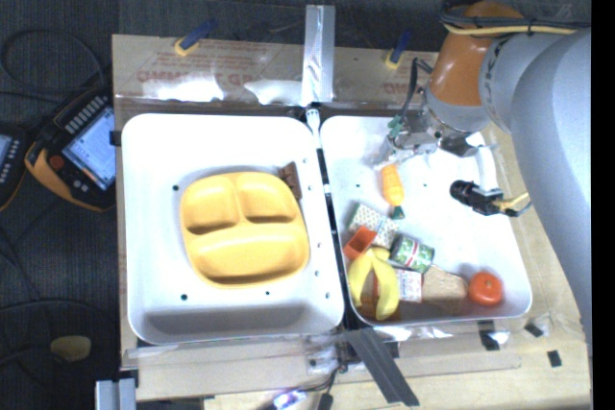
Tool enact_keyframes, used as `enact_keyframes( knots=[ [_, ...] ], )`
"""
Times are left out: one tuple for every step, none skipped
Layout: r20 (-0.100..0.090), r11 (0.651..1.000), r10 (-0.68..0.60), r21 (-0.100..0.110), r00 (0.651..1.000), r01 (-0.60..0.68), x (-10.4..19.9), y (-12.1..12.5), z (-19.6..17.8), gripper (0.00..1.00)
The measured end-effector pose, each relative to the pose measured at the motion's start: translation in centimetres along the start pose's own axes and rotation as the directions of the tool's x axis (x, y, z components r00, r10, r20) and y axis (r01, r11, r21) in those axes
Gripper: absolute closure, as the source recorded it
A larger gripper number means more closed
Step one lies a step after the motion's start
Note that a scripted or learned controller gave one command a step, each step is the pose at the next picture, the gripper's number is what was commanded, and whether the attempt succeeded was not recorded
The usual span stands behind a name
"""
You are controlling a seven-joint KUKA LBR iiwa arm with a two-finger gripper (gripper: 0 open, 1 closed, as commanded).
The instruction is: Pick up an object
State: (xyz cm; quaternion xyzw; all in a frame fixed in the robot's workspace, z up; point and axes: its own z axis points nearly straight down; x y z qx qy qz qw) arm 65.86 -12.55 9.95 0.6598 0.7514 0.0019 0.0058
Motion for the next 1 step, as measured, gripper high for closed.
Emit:
enact_keyframes(
  knots=[
    [-0.005,0.999,0.037,0.011,0.999,-0.037,7.72,0.56,-10.69,1.0]
  ],
)
